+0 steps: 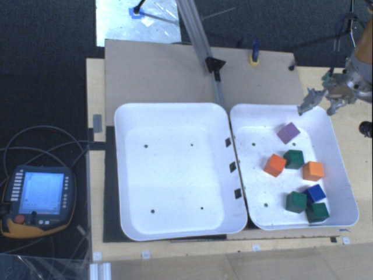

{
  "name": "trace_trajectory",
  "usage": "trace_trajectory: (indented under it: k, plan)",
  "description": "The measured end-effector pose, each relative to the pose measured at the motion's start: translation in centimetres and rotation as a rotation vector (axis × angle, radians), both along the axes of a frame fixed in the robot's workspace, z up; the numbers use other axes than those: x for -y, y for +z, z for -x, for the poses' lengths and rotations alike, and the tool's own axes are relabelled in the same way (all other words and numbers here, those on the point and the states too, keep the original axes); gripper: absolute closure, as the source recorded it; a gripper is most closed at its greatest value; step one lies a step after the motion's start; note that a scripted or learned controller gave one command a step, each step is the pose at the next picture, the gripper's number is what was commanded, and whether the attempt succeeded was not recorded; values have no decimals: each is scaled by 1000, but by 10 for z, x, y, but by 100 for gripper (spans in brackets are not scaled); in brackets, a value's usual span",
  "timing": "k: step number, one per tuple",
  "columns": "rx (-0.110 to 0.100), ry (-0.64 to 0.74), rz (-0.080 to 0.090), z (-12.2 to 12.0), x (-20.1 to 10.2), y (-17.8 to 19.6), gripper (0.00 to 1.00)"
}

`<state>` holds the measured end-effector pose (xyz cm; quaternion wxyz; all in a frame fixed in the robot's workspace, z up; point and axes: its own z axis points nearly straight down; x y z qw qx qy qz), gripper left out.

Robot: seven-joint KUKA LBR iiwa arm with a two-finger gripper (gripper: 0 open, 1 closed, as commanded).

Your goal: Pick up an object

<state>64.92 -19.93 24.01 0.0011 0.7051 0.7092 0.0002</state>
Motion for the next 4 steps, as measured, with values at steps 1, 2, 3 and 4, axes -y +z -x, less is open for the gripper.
trace_trajectory:
  k: [1, 2, 3, 4]
  plan:
    - [0, -1, 1, 0, 0, 0, 0]
    - [-3, 0, -1, -9, -2, -57, 0]
    - [-5, -1, -1, -9, -1, -120, 0]
    - [-2, 0, 0, -9, -2, -151, 0]
